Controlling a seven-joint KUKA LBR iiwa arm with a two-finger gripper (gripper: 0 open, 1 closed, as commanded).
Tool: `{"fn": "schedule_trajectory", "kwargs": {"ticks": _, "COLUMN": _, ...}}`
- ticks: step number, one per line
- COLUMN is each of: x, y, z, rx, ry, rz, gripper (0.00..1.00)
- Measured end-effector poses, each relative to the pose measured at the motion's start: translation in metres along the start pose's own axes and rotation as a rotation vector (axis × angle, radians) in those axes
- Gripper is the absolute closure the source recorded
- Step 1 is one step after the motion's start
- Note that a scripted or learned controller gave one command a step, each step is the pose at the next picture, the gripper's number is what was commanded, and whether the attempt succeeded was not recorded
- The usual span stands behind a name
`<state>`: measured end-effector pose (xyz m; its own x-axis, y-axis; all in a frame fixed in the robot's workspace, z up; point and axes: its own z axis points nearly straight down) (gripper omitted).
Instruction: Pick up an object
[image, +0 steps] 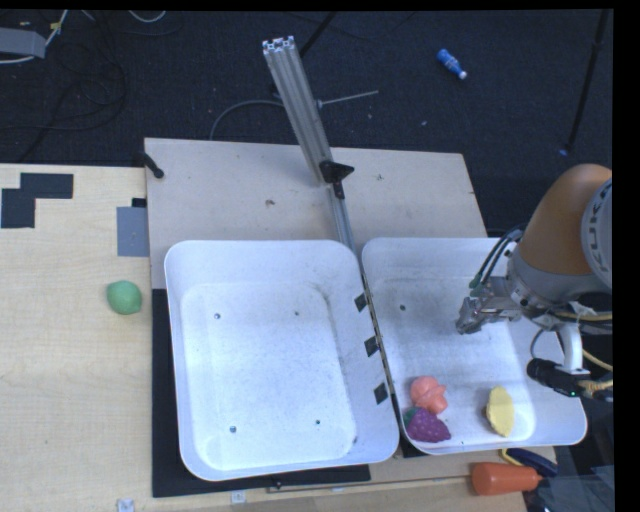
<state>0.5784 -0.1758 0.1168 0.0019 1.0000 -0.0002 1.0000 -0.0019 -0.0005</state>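
Green ball (124, 297) on the bench left of both bins. Left bin (190, 270) beside right bin (400, 262); slanted metal rail (305, 110) runs down to the seam between them. Right bin, near edge: orange toy (428, 392) touching purple grapes (428, 427), yellow piece (500, 411) apart to their right. Orange item (503, 477) outside the bin below. No legible writing. Gripper (476, 317) hangs over the right bin above the toys, arm entering from right; finger state cannot be told.

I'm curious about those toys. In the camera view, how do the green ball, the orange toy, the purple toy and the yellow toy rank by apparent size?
Largest to smallest:
1. purple toy
2. orange toy, green ball and yellow toy, too alike to rank
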Motion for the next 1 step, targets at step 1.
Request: {"fn": "schedule_trajectory", "kwargs": {"ticks": 1, "x": 0.0001, "y": 0.0097, "z": -0.0572, "rx": -0.005, "ry": -0.001, "rz": -0.002, "gripper": 1.0}}
